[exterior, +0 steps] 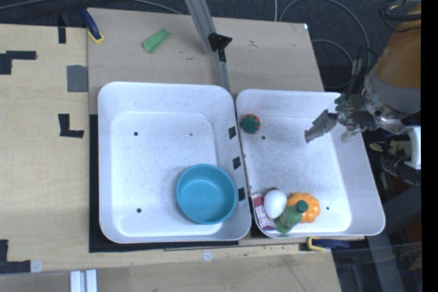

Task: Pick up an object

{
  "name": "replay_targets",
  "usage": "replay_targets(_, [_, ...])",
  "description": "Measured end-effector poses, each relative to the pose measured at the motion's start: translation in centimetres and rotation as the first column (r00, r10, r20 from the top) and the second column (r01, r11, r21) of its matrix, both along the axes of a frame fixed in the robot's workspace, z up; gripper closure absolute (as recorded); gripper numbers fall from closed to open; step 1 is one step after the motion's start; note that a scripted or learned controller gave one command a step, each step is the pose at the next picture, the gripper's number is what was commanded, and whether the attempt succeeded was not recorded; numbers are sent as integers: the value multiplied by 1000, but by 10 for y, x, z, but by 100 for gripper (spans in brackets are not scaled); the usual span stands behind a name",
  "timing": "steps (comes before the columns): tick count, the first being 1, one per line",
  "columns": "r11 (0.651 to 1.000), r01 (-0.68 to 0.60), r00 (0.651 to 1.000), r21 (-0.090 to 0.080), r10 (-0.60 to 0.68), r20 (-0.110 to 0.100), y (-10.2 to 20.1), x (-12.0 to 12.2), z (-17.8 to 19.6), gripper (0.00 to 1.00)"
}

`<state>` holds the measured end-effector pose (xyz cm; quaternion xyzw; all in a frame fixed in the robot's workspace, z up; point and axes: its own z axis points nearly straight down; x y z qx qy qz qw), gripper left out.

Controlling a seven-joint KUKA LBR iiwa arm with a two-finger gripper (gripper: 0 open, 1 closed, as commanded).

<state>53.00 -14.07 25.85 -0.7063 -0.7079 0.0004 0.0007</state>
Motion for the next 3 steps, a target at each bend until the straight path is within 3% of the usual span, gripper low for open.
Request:
replay_targets(1, [1000,0,1000,0,0,0,0,0,0,0])
replay_targets(3, [1000,1,1000,1,-1,-7,7,-2,-108,0])
